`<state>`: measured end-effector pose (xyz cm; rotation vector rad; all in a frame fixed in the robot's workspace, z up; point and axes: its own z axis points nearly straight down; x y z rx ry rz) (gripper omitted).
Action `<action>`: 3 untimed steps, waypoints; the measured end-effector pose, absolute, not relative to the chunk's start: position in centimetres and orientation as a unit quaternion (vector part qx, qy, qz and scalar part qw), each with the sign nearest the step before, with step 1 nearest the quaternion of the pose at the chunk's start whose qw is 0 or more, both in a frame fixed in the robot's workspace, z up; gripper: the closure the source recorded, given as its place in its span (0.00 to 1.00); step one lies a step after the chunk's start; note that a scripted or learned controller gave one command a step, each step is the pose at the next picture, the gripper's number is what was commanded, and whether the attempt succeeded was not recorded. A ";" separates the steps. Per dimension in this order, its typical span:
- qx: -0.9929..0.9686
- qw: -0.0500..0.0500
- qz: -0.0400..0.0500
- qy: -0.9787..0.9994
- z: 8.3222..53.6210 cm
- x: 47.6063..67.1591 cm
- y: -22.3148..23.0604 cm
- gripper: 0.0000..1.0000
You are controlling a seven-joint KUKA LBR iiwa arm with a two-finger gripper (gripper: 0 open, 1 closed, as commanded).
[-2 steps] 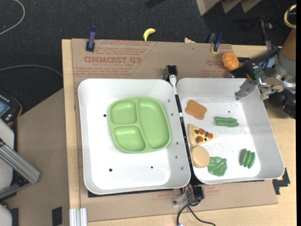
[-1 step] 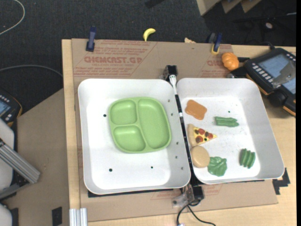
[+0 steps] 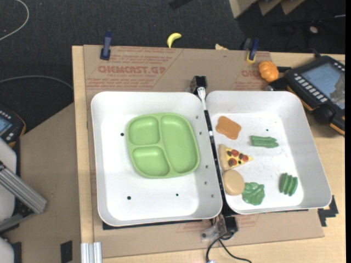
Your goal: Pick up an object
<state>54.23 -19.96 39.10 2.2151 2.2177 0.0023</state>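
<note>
The right bin [image 3: 285, 106] holds several toy foods. An orange-brown piece [image 3: 228, 127] lies near its upper left. Below it sits a pizza slice [image 3: 235, 157], then a tan round cookie [image 3: 233, 182]. A leafy green piece [image 3: 254, 193] rests beside the cookie. A green bean-like piece [image 3: 264, 142] lies mid-bin and another ridged green piece [image 3: 288, 184] sits at the lower right. In the left bin [image 3: 109, 163] a green divided plate [image 3: 163, 144] has three compartments.
A small orange toy [image 3: 268, 70] and a yellow banana toy [image 3: 174, 38] lie on the cardboard [image 3: 137, 70] behind the bins. Blue clamps [image 3: 106, 45] hold the cardboard. A black handheld controller [image 3: 321, 86] sits at the far right.
</note>
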 end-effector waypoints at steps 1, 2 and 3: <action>0.708 -0.001 -0.001 0.707 32.1 57.9 -22.5 1.00; 0.707 -0.006 -0.002 0.707 24.8 52.4 -17.4 1.00; 0.705 -0.006 -0.001 0.710 21.2 47.6 -8.4 1.00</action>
